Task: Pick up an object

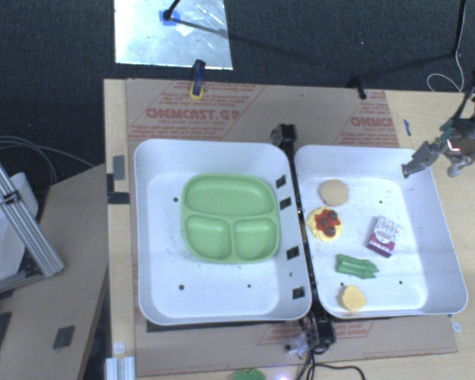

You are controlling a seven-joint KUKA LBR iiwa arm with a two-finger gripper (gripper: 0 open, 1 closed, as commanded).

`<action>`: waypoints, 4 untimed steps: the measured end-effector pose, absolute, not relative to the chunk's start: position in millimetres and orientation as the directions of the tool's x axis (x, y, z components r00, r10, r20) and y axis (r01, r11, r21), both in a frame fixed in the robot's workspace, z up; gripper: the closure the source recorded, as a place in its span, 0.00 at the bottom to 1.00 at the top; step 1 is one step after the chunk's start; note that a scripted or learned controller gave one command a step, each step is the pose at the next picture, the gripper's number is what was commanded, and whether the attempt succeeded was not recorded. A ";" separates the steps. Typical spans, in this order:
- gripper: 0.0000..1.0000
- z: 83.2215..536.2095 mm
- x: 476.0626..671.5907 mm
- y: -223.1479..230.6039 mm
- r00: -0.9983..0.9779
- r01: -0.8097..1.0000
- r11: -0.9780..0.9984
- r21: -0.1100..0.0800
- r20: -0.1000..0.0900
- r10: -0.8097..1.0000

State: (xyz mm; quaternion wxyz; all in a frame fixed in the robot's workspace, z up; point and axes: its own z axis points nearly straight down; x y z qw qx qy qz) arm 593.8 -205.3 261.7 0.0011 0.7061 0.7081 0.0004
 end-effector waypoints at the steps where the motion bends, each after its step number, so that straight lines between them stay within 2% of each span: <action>1: 0.00 78.1 544.8 -194.2 0.001 1.000 -0.001 -0.003 0.001 1.000; 3: 0.00 84.0 485.4 -150.9 0.000 1.000 0.000 -0.002 0.002 1.000; 4: 0.00 128.5 498.4 -121.0 -0.007 1.000 0.007 0.006 0.000 1.000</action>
